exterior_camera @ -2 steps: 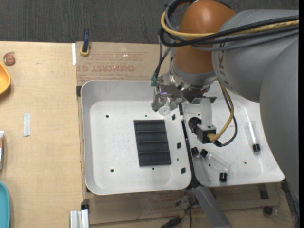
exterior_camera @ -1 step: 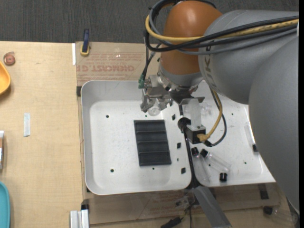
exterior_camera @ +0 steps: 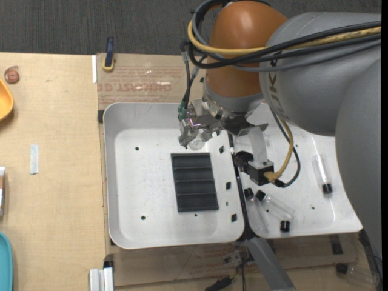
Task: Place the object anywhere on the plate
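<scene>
A black ribbed plate (exterior_camera: pixel 194 182) lies flat in the middle of the left white bin (exterior_camera: pixel 115 174). My gripper (exterior_camera: pixel 193 133) hangs over that bin, just beyond the plate's far edge and slightly left of its centre. A pale glassy shape shows at its tip, and I cannot tell whether it is a held thing. Clear tubes with black caps lie in the right bin (exterior_camera: pixel 321 223): one tube (exterior_camera: pixel 320 170) near its right side, another tube (exterior_camera: pixel 276 209) near its front.
The orange and grey arm (exterior_camera: pixel 254 47) covers the far part of both bins. A black connector on a yellow cable (exterior_camera: pixel 262 173) hangs over the divide between the bins. Left of the bins are wooden bench top (exterior_camera: pixel 54 180), an orange dish (exterior_camera: pixel 3 102) and a blue clamp (exterior_camera: pixel 109 52).
</scene>
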Available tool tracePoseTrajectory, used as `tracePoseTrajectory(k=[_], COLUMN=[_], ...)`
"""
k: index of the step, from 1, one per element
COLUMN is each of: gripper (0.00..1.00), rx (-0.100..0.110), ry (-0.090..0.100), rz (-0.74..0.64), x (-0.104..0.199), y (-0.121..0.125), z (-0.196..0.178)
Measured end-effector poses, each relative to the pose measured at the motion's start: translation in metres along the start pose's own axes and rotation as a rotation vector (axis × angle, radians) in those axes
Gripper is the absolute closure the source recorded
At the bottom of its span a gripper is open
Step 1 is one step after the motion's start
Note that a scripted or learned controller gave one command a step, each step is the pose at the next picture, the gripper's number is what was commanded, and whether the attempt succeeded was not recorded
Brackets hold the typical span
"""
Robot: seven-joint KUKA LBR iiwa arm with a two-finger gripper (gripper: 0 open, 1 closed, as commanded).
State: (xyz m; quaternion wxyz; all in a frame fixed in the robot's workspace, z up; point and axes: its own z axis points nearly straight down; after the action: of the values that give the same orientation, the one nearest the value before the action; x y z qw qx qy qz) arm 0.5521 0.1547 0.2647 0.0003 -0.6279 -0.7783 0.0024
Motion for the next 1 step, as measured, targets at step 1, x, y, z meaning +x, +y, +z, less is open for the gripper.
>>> tracePoseTrajectory(k=[1], gripper=[1.0], rx=[0.001], ry=[0.001], rz=[-0.082], x=[-0.0035], y=[0.0181], z=[0.0515])
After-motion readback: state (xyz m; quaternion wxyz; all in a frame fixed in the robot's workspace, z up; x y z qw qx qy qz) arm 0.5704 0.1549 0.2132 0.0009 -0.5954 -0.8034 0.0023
